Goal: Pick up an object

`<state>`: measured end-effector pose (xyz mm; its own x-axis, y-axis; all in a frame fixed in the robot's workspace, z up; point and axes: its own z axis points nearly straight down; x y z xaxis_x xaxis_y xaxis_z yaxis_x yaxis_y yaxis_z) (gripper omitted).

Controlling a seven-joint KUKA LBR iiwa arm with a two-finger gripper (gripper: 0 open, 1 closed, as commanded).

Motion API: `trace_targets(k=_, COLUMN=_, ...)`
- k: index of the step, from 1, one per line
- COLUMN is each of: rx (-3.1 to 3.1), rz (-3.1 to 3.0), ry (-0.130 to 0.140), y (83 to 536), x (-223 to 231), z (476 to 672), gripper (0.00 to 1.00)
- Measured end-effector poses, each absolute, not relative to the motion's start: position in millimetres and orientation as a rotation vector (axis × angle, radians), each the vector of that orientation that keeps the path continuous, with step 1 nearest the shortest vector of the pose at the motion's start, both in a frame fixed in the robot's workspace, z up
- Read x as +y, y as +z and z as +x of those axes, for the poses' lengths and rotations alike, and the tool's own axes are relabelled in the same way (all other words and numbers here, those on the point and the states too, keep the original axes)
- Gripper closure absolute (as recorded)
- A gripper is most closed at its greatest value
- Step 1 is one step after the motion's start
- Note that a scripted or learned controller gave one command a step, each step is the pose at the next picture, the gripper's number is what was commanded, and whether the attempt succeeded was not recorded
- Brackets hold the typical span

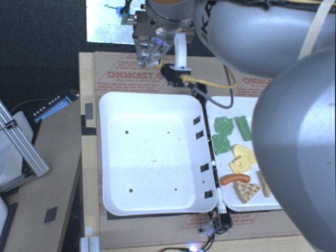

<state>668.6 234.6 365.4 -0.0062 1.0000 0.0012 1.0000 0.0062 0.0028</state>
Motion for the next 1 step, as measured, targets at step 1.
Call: trace_targets(k=1, rx=2.228, rz=2.213, ry=0.004, y=379.9, x=234.8, z=668.4, gripper=1.00)
